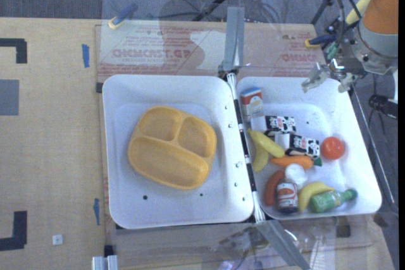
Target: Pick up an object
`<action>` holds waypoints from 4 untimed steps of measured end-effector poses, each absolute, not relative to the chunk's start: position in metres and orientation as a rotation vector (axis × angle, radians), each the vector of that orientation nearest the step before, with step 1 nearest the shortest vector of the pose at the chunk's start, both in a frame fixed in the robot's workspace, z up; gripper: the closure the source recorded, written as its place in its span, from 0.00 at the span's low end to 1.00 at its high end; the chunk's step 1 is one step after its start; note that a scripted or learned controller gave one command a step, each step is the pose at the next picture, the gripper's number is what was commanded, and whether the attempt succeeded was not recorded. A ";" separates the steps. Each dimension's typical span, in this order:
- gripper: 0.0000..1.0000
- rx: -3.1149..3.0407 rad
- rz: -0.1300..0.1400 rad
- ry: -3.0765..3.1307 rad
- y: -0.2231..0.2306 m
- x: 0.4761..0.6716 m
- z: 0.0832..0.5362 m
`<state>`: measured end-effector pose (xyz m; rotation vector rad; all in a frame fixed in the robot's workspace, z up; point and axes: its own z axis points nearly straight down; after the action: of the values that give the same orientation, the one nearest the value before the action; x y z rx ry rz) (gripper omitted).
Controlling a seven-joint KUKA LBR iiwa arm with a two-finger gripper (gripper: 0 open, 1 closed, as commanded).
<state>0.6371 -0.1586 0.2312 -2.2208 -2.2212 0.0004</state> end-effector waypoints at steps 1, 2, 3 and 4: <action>0.00 -2.094 -0.019 -2.367 -0.104 0.617 0.120; 0.00 -2.007 -0.057 -2.488 -0.098 0.589 0.109; 0.00 -1.843 -0.031 -2.583 -0.099 0.612 0.108; 0.00 -1.443 -0.027 -2.842 -0.101 0.621 0.109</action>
<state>0.6215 -0.1014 0.1088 -1.4432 -2.8418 -0.0271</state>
